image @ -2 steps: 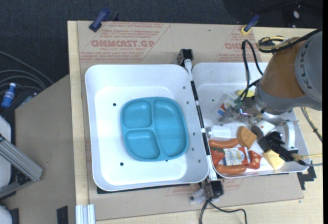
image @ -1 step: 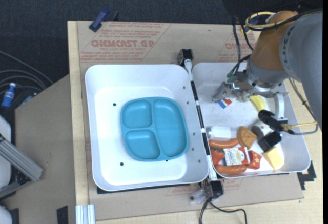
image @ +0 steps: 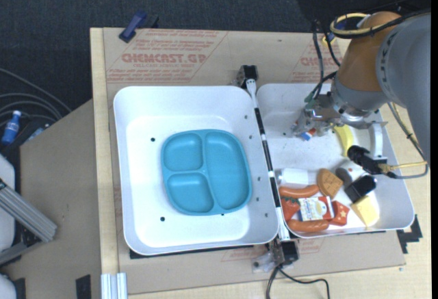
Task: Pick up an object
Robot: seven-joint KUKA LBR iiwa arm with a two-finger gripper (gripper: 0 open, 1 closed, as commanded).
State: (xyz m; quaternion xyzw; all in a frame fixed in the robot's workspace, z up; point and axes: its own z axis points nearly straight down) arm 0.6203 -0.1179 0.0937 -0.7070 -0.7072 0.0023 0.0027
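Note:
My gripper hangs low over the upper left part of the right bin, below the orange band of the arm. A small red and blue bit shows right at its tip; what it is I cannot make out. Toy food lies in the bin's near end: a white block, a sausage, a ketchup packet, a second sausage, a brown biscuit and a yellow cheese wedge. A yellow banana lies just right of the gripper.
The left bin holds a blue divided plate. A black piece lies between biscuit and cheese. A blue object lies on the bench's far left corner. Cables run along the arm at the right.

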